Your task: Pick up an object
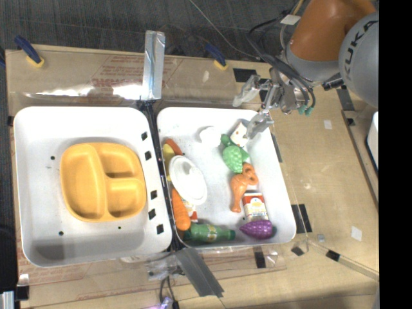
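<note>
Hand (252, 126) of bare metal hangs over knobbly green grapes (234, 157); its finger state is unclear.

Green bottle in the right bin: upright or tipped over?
Tipped over: the green bottle lies lengthwise on the right bin's floor, near its front wall.

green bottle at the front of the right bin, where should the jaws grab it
Probably the green bottle mid-body, from straight above, jaws closing across its width. It lies on its side along the right bin's front wall, carrot at one end, purple grapes near the other.
</note>
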Controlling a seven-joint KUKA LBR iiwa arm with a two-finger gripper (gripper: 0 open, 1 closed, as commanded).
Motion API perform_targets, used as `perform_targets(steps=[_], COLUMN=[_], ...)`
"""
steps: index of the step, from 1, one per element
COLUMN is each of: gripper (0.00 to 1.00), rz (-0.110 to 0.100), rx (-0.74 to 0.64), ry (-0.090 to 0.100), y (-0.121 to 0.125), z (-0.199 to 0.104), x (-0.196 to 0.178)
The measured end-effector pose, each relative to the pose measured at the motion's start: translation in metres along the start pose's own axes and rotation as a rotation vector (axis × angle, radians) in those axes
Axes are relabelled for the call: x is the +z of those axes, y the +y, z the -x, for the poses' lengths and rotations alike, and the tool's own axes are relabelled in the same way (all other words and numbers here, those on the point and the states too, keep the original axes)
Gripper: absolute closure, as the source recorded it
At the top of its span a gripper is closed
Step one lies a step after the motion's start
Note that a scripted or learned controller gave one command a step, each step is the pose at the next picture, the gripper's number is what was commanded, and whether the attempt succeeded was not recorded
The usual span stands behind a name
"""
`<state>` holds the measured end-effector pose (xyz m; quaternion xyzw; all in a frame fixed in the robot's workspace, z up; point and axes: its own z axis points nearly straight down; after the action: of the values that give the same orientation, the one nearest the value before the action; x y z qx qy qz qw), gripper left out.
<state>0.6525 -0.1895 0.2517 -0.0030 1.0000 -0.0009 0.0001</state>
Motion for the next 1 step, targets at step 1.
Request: perform_targets(steps=[1], gripper=[0.00], rz=[0.004], rx=[0.135], ry=[0.010], y=[-0.0135], z=[0.0022], x=[0.1517])
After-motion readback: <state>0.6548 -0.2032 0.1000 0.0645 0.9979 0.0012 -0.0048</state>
